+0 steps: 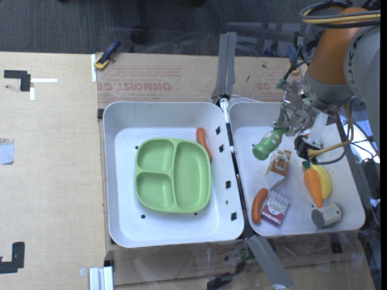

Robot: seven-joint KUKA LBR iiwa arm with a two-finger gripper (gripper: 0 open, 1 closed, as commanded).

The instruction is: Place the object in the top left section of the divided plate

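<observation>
The green divided plate (173,175) lies in the left bin (115,180), its top left section bare; a sausage (202,142) lies just beside its upper right rim. In the right bin (357,216), the end effector (289,127) hangs over a green bottle (266,144), which appears pinched at its upper end. The carry should probably clear the wall between the bins, then lower squarely over that section, avoiding the sausage, before release.

Light wood tabletop (48,180) carries a brown cardboard sheet (157,80), and two white bins sit on that: the right bin (351,216) right under the end effector (289,121), the left bin (115,180) off to its left.
</observation>
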